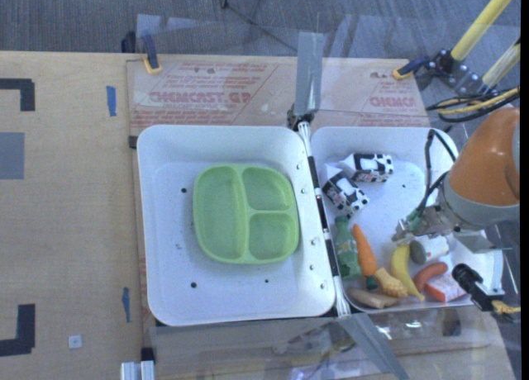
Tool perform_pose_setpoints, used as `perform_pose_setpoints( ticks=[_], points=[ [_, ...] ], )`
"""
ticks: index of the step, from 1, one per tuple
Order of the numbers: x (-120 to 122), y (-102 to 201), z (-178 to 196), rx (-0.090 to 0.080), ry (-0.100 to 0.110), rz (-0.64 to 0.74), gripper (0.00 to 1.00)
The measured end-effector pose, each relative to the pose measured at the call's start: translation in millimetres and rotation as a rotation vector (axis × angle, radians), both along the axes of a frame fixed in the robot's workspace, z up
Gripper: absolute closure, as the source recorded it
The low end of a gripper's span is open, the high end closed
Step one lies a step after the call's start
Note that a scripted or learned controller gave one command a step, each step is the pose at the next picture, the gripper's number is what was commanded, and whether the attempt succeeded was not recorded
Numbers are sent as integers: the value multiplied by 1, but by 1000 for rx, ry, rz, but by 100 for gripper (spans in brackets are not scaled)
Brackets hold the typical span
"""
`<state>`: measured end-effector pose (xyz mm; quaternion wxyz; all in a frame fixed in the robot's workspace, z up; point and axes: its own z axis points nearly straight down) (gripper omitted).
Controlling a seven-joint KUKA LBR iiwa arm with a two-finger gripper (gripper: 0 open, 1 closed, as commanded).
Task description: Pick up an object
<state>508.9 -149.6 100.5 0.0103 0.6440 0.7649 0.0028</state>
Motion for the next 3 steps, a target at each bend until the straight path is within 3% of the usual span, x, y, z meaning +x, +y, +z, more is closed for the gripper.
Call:
perform_pose_setpoints(
  ticks=[1,2,3],
  points=[
    [0,0,0,0,0,0,0],
    [80,12,-11,5,9,31,0],
    [150,-3,-12,13,45,19,0]
  ],
)
